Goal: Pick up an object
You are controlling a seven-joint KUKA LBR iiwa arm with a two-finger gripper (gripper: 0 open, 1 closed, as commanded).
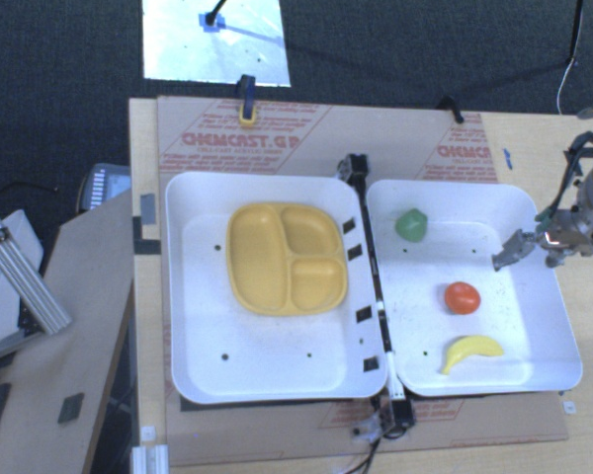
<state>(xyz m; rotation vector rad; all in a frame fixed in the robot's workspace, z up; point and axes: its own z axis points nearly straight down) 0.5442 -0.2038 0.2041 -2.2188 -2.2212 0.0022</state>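
Two shallow white bins sat side by side on the bench. The left bin (193, 265) held a yellow divided plate (285, 258) with three compartments, lying flat near the bin's middle. The right bin (534, 363) held three small things, well apart from one another: a green object (411, 225) near the far wall — its exact kind too small to tell — an orange-red tomato (462, 298) around the middle, and a yellow banana (470, 352) near the front, its curve opening downward.

The arm came in from the right edge, and its gripper (506, 256) hung over the right side of the right bin, with the tip pointing left toward the middle. It was apart from all three things; the tomato lay nearest, below and to the left of the tip. Nothing showed between the fingers — whether they were spread or closed could not be told at this size.

A sheet of brown cardboard (306, 131) with red lettering lay under both bins, held at the far edge by a yellow clamp (247, 102). Beyond it, on the dark carpet, lay a pale square sheet (215, 28).
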